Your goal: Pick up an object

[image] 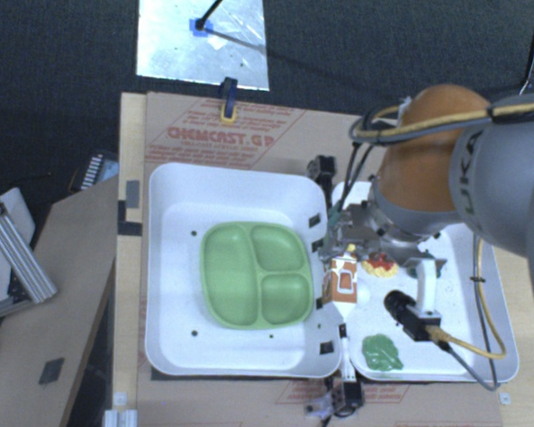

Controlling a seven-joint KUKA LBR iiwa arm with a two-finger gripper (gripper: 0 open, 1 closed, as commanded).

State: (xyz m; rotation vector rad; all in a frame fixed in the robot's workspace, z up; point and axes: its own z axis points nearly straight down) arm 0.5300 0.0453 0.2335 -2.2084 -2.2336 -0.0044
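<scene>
The arm reaches in from 3 o'clock and hangs low over the right bin. Its jaws point down near the bin's 9 o'clock wall, just above an orange-and-white box; whether they are wide or narrow cannot be told. A green lump lies at the bin's 6 o'clock. The left bin holds a green tray.

you're looking down at a dark carpet floor around the cardboard sheet. just beyond the sheet's far edge lies a shiny metal plate. left of the sheet, aluminium rails rest on a brown board.
</scene>
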